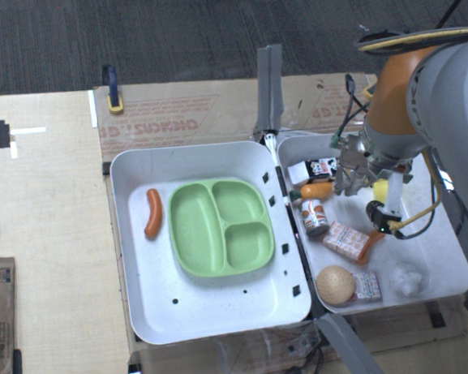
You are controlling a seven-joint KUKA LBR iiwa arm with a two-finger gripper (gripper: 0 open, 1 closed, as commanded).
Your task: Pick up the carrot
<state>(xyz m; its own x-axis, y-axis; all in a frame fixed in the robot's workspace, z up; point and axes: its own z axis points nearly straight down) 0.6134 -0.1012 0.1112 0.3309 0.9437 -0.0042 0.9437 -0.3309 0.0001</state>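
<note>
An orange carrot (316, 189) lies in the right bin (438, 286) near its left wall, between a white-and-black box (314, 169) and a small can (313, 217). My gripper (345, 180) hangs low over the right bin just to the right of the carrot, close to its thick end. The wrist and cables hide the gripper's tip, and I cannot tell whether it touches the carrot.
The right bin also holds a pink packet (347, 241), a round bun (335, 285), a small box (367, 286), a yellow item (381, 189) and crumpled plastic (405, 278). In the left bin (134, 256) sit a green divided plate (221, 225) and an orange-red sausage (152, 212).
</note>
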